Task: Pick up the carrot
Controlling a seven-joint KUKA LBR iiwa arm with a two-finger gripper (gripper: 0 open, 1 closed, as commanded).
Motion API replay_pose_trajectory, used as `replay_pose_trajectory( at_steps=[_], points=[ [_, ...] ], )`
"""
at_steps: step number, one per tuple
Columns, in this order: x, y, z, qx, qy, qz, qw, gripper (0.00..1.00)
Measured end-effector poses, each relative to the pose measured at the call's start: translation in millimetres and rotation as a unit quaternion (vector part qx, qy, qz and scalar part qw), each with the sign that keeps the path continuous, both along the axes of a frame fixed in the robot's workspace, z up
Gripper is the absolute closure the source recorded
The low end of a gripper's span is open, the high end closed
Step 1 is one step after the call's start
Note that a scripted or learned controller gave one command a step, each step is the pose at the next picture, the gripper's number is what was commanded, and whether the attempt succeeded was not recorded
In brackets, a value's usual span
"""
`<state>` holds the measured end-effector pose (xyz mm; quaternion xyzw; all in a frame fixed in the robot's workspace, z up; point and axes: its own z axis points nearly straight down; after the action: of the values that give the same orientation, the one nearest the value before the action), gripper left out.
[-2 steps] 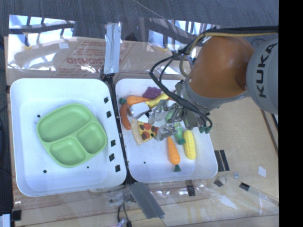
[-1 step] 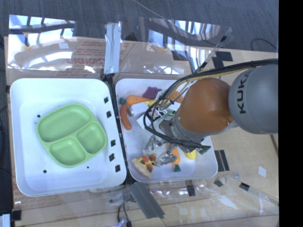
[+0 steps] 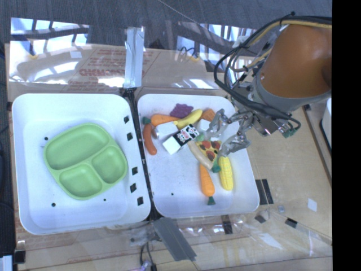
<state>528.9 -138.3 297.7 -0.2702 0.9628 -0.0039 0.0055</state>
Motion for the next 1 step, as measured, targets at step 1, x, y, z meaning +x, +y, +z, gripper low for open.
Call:
replay_pose_trajectory(
  at_steps=[1],
  points=[
    [-1.5,-0.2,-4.3,0.0017,0.005,-0.001,1.0,0.0]
  ],
)
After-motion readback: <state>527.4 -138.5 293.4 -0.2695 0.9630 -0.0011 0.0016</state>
